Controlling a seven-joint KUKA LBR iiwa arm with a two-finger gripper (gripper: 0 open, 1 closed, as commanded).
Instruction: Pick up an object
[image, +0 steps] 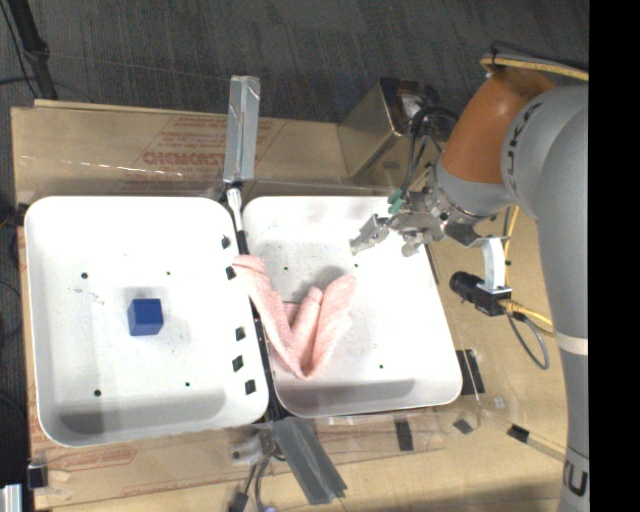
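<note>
Pink cloth (305, 325) lies crumpled in the right bin (420, 380), folded into a rough V against the left wall, one end draped up over the divider between the bins. Judged soft, light and limp: it will sag and trail when lifted, no risk of breakage. Best hold looks to be the bunched fold at the bottom of the V, where the layers stack thick enough to pinch.

Left bin (60, 400) holds one small blue cube (146, 315), stiff, sitting apart from the walls; also a candidate.

Farther back, gripper (395, 228) hovers over the far right part of the right bin, well apart from the cloth. Fingers spread apart, nothing between them.
</note>
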